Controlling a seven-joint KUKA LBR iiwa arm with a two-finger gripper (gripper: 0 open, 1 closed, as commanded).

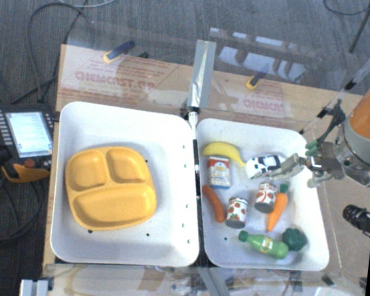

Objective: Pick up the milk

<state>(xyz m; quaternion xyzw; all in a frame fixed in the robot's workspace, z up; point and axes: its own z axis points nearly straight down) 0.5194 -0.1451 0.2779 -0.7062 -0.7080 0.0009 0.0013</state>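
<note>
Lying nearest the camera in the right bin point(311, 257) are a green bottle point(263, 244) on its side and a dark green broccoli point(294, 239) just beside its right end. A little farther back stand two small cans with red labels, one point(237, 211) toward the middle and the other point(266, 197) to its right, with an orange carrot point(277, 210) leaning alongside the right can and a reddish sausage point(213, 203) lying slantwise near the bin's left wall. Beyond these is a red and white carton point(219, 172), and behind it a yellow banana point(223, 151) curves along the far part of the bin.

The milk point(264, 166), a small white carton with black patches, lies on its side in the far half of the right bin, to the right of the banana and just above the right can. The gripper point(292, 165) comes in from the right edge and sits just beside the milk's right end, very close or touching; whether it is released or clenched cannot be told, and the milk is not seen held.

The left bin point(95, 119) holds a yellow divided tray point(110, 186). To the left of the bench rests a handheld pendant point(22, 133) with a lit screen.
</note>
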